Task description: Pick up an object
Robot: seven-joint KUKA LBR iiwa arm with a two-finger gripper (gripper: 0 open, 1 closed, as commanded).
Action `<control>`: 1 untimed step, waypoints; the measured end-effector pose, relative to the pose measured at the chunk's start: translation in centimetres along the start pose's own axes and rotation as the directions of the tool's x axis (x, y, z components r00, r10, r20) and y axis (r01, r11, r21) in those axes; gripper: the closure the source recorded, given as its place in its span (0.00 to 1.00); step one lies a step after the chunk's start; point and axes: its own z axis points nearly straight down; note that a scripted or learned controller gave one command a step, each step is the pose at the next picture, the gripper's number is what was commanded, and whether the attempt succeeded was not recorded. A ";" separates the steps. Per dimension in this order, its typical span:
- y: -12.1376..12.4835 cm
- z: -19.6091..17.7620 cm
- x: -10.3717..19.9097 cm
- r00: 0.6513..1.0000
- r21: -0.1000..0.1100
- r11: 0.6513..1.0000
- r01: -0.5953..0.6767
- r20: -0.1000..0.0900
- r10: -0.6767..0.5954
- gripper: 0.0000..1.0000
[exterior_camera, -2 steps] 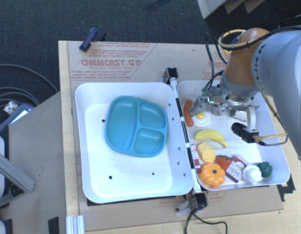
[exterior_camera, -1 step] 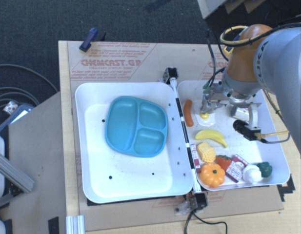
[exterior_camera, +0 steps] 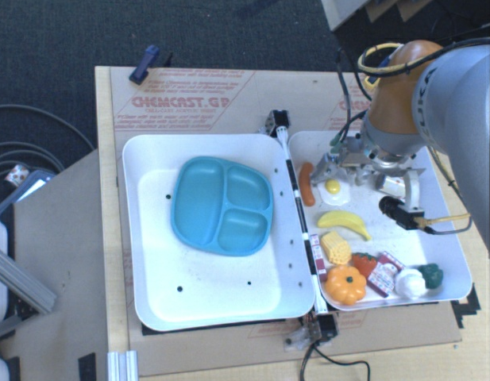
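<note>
We see the gripper low in the right bin, at the frame's upper right, apparently placed there to reach the toy food; whether it is open or closed we cannot tell. Just below it lies a fried egg, with a sausage to the left. Lower sit a banana, corn and an orange pumpkin, packed close. The left bin holds a blue tray.

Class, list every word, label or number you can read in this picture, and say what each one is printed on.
"CHEMCAST GP", red print on the brown board under the bins.
Smaller red lines around it: too blurred to read.
Red packet in the right bin: print too small to read.
</note>
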 end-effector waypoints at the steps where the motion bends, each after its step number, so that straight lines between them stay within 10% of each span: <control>1: 0.1 -1.0 0.0 1.000 -0.002 1.000 0.000 0.000 0.000 1.00</control>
